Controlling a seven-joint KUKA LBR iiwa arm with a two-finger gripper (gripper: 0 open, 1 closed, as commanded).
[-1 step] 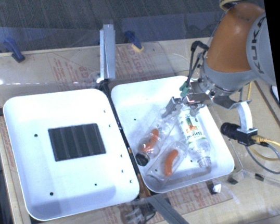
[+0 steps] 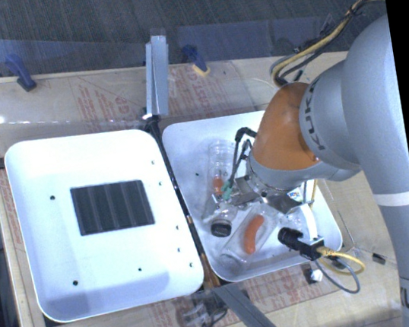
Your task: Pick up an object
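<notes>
In right bin [image 2: 195, 199]: orange object [image 2: 253, 233] just below tool [image 2: 249, 192]; tool grip state unclear.

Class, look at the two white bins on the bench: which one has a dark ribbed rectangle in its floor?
The left bin, farther from the arm. A dark ribbed rectangle lies in the middle of its floor. The right bin instead holds small objects, among them an orange one.
</notes>
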